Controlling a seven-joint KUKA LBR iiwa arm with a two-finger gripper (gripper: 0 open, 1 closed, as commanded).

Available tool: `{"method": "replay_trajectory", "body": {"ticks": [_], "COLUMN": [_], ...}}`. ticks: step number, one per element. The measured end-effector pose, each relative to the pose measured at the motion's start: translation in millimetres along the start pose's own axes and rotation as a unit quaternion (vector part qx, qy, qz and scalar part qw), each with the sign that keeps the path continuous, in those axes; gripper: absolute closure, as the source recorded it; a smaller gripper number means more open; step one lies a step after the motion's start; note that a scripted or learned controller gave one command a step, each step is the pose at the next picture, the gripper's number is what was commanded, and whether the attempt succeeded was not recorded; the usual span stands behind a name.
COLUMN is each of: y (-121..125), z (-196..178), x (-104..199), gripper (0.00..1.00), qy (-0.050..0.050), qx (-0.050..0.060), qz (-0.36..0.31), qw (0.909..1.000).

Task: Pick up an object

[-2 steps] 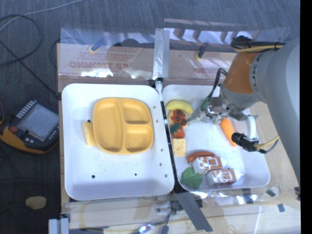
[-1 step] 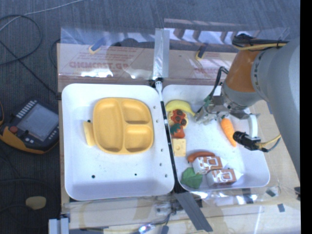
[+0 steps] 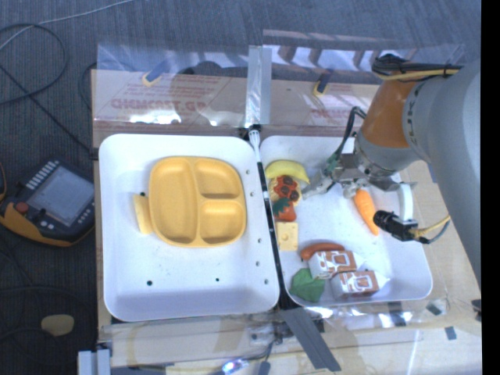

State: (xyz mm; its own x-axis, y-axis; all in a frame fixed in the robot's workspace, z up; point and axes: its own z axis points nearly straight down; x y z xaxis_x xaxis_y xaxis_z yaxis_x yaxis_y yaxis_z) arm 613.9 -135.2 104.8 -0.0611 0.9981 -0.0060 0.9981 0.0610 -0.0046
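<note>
Both bins (image 3: 187, 303) look like smooth white plastic with a slight sheen. The yellow divided plate (image 3: 197, 200) is matt plastic. The toy foods — carrot (image 3: 365, 209), banana (image 3: 286, 168) — look like smooth moulded plastic. The two small cartons (image 3: 344, 272) seem printed card. The arm (image 3: 437, 108) has a smooth grey shell. Below lies rough grey carpet (image 3: 47, 53); brown cardboard (image 3: 172, 100) sits under glossy clear film.

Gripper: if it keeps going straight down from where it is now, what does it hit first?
Probably bare floor of the right bin. The gripper hangs between the banana and the carrot, with the carrot nearest. Depth is unclear, so a finger might clip it.
</note>
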Motion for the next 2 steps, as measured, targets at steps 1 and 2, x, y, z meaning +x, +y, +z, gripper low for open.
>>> {"method": "replay_trajectory", "body": {"ticks": [1,2], "y": [46.2,46.4], "z": [16.2,5.8], "x": [-61.8,-62.9], "gripper": [0.0,1.0], "qy": [0.001,-0.002], "qx": [-0.004,-0.003], "qz": [0.009,0.009], "qw": [0.9999,1.0]}}
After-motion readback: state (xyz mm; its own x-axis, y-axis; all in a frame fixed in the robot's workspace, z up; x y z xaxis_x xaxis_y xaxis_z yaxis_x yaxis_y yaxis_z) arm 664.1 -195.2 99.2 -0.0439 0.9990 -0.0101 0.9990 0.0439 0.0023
